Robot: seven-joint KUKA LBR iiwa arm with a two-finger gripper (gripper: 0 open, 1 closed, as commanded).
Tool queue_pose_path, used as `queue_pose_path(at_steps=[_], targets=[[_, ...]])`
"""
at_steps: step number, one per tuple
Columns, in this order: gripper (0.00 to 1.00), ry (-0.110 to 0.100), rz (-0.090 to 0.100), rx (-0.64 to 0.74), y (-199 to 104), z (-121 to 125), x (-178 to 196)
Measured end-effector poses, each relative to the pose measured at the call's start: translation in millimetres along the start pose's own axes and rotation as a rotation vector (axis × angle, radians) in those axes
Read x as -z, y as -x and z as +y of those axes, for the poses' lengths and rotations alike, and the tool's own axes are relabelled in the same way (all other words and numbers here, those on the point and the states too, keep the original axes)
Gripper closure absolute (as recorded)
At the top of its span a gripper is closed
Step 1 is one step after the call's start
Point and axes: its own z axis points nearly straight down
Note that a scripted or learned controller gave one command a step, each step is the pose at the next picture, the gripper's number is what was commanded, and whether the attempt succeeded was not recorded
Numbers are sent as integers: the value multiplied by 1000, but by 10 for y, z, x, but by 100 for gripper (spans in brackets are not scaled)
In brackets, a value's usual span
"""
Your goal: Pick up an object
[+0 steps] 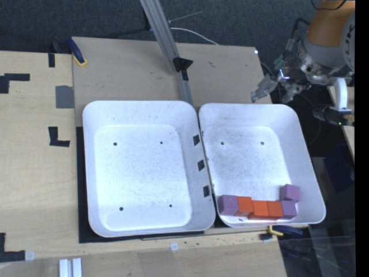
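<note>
Purple and orange blocks (259,206) are bunched along the near wall of the right bin (300,131). Left bin (92,120) lies beside it, touching. Gripper (266,89) is held beyond the right bin's far rim, above the table (127,68); finger state cannot be told.

This is a robotics lab, set up for machine trials rather than for people. A plywood bench (132,62) carries two shallow white bins side by side, the left bin (92,154) and the right bin (300,137), resting on a dark mat. Black tape marks (55,136) sit along the bench's left edge. An aluminium rail (160,25) rises at a slant from the far edge. An industrial arm (326,33) with an orange band reaches in at the far right corner, over dark carpet (230,10).
</note>
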Motion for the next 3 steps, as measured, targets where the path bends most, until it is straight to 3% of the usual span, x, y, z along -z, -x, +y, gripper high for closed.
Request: queue_pose_path(at_steps=[1, 2, 3], targets=[[0, -3, 4, 9, -1081, 180, -68], [0, -7, -1, -6, 274, -19, -532], [0, -6, 5, 9, -1053, 258, -863]])
